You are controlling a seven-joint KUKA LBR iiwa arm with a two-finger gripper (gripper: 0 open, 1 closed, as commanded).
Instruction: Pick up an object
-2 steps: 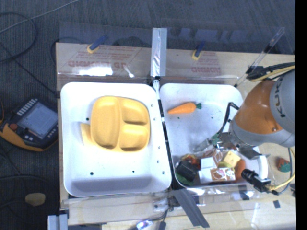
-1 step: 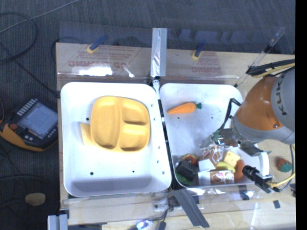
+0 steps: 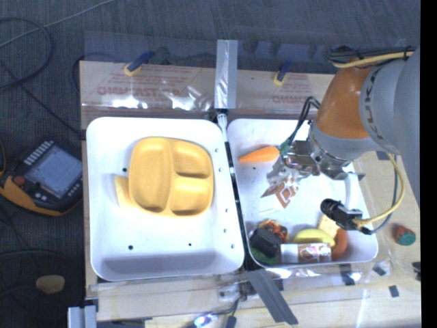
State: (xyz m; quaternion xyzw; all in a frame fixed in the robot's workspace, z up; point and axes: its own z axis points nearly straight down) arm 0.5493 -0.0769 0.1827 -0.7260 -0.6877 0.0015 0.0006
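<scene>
My gripper hangs over the middle of the right bin, below the orange-banded wrist. A small brown-and-white item sits right under its tip, and whether it is held is unclear. Just to the upper left lies an orange carrot. Along the bin's near edge lie a black item with orange on it, a yellow banana, a white labelled packet and a red piece.
The left bin holds a yellow divided plate. A metal divider runs between the bins at the back. A control pendant lies on the floor at the left. A small red-and-teal thing rests on the bench at the right.
</scene>
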